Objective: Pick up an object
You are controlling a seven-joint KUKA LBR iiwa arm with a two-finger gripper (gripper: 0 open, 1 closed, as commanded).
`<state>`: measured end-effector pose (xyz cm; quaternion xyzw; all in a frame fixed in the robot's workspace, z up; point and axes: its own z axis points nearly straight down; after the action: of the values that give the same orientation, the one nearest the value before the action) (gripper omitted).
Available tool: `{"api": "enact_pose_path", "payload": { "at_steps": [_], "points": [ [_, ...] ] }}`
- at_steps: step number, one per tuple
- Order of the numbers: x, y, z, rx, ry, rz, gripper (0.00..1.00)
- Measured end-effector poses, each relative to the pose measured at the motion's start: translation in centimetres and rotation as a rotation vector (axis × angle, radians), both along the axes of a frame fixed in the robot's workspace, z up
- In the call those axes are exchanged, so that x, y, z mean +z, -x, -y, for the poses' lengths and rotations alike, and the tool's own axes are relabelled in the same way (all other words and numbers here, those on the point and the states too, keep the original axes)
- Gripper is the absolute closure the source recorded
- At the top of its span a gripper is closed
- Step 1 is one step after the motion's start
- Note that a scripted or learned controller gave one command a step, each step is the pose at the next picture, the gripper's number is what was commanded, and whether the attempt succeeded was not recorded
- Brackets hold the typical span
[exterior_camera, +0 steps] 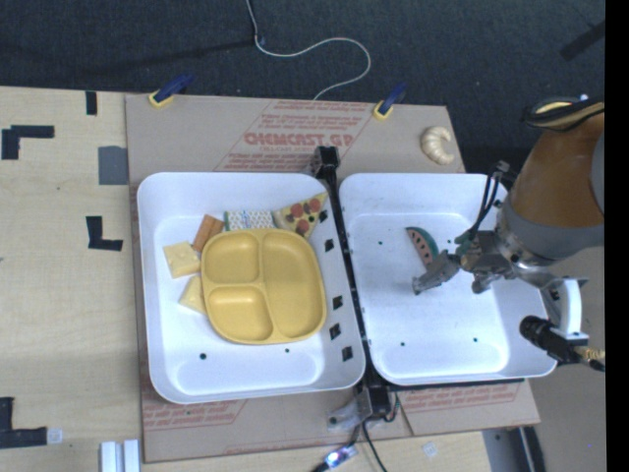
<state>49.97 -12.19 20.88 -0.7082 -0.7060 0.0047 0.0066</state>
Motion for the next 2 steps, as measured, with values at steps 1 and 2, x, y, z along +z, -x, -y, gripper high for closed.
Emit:
{"api": "enact_pose_path", "payload": {
  "at_steps": [1, 2],
  "points": [
    [0.7, -0.3, 0.0, 0.004, 0.002, 0.014, 0.0],
    [-3.8, 0.2, -0.1, 0.003, 0.002, 0.009, 0.0]
  ]
}}
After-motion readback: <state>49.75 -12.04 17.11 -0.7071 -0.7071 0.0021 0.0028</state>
